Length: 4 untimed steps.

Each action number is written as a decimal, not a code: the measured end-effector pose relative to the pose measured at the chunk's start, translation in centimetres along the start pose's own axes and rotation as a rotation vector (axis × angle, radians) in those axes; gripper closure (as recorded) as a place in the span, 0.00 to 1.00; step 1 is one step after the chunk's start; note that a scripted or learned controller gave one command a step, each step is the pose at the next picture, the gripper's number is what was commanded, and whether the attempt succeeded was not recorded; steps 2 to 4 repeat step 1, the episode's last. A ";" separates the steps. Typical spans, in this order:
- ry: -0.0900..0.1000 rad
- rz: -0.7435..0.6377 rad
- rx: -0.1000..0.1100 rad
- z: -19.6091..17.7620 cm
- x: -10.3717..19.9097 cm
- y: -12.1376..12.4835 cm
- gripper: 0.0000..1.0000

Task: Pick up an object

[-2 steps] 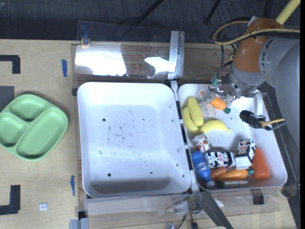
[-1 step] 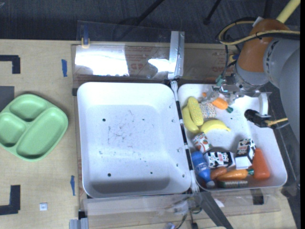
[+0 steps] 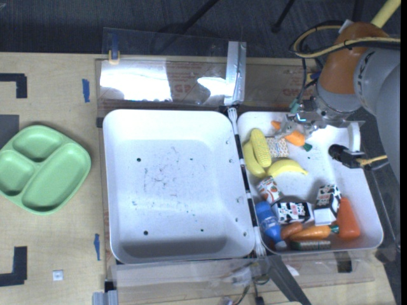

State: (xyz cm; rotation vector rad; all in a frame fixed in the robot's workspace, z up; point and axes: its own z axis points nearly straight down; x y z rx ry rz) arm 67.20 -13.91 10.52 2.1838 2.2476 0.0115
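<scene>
Gripper (image 3: 299, 121) hangs over the right bin's (image 3: 372, 199) far end; we cannot tell its state. Nearest it, we see a small orange piece (image 3: 294, 138) just on its near side, lying roughly left-right. The corn cob (image 3: 260, 147) and banana (image 3: 286, 168) sit farther left and nearer.

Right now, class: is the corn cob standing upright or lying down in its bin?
Lying down. The corn cob rests lengthwise on the floor of the right bin, against a banana.
</scene>
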 end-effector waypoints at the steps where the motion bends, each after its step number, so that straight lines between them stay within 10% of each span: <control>1: 0.001 -0.032 0.009 -8.0 7.8 -2.2 1.00; 4: 0.001 -0.032 0.009 -8.0 7.8 -2.2 1.00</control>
